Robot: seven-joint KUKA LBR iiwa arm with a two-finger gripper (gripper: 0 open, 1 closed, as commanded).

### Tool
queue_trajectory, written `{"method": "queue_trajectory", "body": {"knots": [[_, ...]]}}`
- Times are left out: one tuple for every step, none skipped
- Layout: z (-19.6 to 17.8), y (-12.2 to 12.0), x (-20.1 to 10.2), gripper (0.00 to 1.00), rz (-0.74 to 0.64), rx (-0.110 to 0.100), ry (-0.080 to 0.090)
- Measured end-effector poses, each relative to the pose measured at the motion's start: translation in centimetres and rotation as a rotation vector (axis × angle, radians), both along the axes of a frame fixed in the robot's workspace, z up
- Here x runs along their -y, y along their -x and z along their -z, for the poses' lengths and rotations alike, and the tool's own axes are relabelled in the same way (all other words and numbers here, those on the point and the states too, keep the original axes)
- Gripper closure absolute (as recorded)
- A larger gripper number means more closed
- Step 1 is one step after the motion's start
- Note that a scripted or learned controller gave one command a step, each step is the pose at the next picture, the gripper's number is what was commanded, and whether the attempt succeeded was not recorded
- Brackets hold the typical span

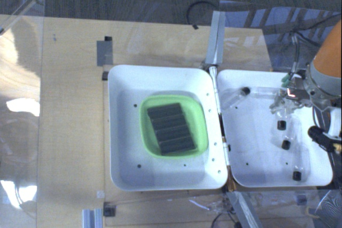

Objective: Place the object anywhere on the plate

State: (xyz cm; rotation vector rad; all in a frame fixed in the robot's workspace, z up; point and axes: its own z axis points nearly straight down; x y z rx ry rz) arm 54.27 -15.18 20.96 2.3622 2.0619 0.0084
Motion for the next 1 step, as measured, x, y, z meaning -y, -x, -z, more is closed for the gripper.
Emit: {"method": "queue_trajectory", "body": {"knots": [[0.00,0.00,0.00,0.00,0.000,0.000,0.000]]}}
